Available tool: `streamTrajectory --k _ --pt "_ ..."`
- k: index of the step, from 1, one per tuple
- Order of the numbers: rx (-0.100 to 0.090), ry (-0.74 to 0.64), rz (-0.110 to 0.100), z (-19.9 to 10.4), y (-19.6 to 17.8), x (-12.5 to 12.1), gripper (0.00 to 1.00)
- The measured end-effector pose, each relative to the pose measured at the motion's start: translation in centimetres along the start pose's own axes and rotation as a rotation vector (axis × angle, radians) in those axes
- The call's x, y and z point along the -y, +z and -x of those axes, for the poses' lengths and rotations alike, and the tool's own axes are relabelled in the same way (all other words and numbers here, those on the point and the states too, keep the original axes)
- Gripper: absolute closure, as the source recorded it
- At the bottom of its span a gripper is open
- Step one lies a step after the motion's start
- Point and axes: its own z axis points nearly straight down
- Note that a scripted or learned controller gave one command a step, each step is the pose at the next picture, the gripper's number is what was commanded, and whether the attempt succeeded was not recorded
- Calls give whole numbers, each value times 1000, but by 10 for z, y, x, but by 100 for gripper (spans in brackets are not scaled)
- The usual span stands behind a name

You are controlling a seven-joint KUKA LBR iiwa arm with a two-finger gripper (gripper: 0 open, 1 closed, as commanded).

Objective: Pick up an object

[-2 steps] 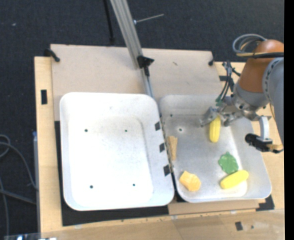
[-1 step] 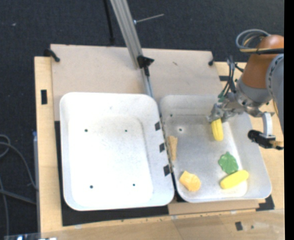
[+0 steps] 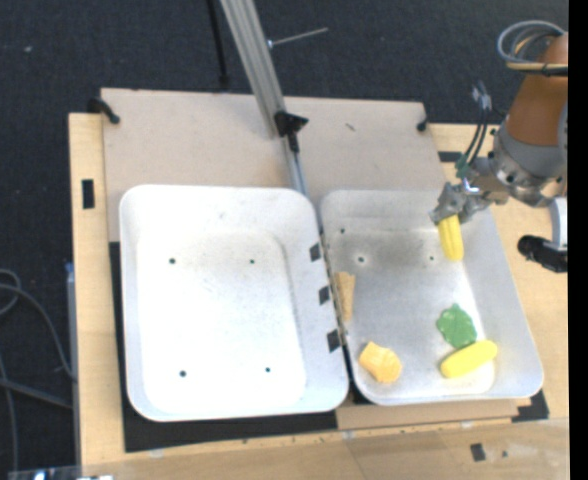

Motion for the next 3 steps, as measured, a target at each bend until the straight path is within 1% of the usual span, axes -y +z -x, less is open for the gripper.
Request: streamTrajectory --k 1,2,3 --pt "1 -2 0 3 -61 -11 100" --pt "-1 -5 -4 4 -86 -12 100" --pt "-2 -3 -7 -44 -89 0 100"
